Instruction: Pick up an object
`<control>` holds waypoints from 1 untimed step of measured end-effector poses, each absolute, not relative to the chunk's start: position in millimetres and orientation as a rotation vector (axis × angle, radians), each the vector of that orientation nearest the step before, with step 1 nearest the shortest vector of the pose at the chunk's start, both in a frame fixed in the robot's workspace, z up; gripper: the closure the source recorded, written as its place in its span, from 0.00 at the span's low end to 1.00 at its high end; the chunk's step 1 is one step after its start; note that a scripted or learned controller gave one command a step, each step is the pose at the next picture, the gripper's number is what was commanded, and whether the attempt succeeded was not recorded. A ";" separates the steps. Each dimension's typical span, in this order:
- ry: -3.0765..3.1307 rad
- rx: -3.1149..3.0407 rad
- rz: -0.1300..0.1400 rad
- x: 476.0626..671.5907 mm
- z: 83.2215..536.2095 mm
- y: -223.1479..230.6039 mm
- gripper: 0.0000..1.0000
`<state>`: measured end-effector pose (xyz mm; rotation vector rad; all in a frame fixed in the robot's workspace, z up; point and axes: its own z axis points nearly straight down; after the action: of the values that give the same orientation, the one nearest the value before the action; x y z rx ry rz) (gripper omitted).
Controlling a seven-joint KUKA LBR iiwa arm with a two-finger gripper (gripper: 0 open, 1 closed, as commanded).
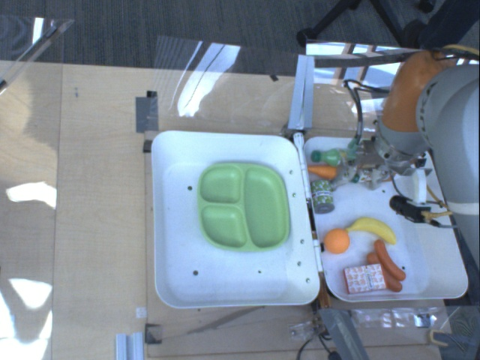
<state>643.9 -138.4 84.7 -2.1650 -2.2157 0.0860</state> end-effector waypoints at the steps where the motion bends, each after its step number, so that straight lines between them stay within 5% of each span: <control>1: -2.164 -2.217 0.102 648.4 84.2 -132.4 0.00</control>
<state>648.4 -132.4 84.2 -2.2173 -2.1643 0.1020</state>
